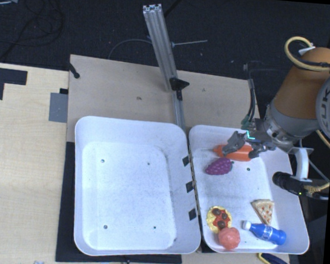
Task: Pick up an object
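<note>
On the tabletop, the left bin (127, 189) is kept bare. Toys are gathered in the right bin (253, 183): purple grapes (219, 166), then an orange carrot (238, 153), straddled by the opened end effector (243, 146), presumably for grasping.

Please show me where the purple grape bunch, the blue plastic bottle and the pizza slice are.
Purple grape bunch (219, 166), camera view, middle of the cluster.
Blue plastic bottle (268, 233), camera view, its blue body.
Triangular pizza slice (263, 210), camera view, its centre.
</note>
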Action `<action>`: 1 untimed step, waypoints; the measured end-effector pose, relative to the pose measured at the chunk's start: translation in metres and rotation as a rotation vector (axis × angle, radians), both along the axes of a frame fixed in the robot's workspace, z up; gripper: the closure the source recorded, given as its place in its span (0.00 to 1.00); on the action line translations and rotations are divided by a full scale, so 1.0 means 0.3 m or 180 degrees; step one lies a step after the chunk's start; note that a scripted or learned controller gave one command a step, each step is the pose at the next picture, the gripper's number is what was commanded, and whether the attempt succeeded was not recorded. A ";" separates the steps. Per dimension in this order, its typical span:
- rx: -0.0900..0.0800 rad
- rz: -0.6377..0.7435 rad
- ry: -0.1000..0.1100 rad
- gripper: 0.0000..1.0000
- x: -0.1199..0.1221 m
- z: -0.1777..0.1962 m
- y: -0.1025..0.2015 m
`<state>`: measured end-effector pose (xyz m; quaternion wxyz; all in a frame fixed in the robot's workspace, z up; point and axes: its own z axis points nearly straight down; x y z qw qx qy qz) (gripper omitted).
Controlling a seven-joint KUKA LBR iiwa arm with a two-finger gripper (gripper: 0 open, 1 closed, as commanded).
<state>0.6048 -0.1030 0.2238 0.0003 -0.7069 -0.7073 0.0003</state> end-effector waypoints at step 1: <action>0.0000 0.0000 0.0000 0.00 0.000 0.000 0.000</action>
